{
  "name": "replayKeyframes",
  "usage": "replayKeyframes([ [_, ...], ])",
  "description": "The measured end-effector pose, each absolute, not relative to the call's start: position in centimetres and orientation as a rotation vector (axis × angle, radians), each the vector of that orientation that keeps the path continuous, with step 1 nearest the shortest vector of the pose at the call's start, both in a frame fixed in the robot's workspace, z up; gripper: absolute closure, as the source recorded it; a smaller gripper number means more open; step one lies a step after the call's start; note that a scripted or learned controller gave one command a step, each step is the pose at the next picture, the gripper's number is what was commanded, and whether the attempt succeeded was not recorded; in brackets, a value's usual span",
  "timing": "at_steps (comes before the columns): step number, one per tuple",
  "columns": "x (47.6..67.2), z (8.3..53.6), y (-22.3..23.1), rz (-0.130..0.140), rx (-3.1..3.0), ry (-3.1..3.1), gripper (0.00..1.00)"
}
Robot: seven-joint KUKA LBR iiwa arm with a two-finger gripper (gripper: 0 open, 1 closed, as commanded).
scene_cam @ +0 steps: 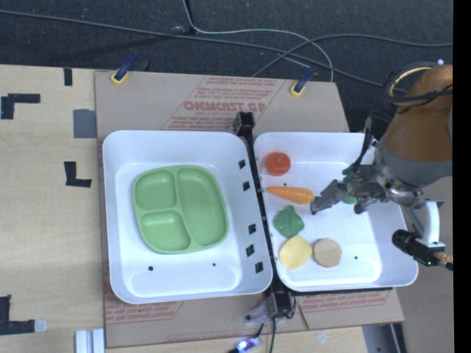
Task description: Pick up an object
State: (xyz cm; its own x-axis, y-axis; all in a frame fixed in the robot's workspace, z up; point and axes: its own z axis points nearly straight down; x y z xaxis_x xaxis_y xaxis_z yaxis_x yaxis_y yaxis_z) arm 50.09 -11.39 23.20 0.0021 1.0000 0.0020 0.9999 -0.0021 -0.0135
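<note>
**Orange carrot just off my claw's tip**

Orange and slim, the carrot (290, 193) lies in the right bin (368, 271), near its left wall, pointing left to right; my claw (322, 200) hangs low over the same bin, just to the right of the carrot's thicker end; nothing sits between its fingers that I can see, and whether they are spread or closed I cannot tell from this slant.

Far of the carrot rests a red tomato (277, 162); near of it lies a green leafy piece (288, 220); nearer still a yellow lemon-like piece (295, 252) and a tan round piece (327, 252) sit side by side, just about touching.

My arm (419, 134), grey with its orange band, comes in from the right over the bin's right rim.

The left bin (125, 271) holds a green plate (180, 208) with three compartments, set roughly in its middle; both bins sit side by side, touching along a black divider, on a cardboard sheet (221, 98) clipped to the worktop (44, 197); black cables (243, 31) run across the dark floor beyond.
</note>
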Motion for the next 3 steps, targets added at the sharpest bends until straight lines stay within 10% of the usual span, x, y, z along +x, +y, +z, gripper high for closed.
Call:
replayKeyframes([
  [3,50.1,12.4,-10.6,0.007,-2.216,-2.218,0.00],
])
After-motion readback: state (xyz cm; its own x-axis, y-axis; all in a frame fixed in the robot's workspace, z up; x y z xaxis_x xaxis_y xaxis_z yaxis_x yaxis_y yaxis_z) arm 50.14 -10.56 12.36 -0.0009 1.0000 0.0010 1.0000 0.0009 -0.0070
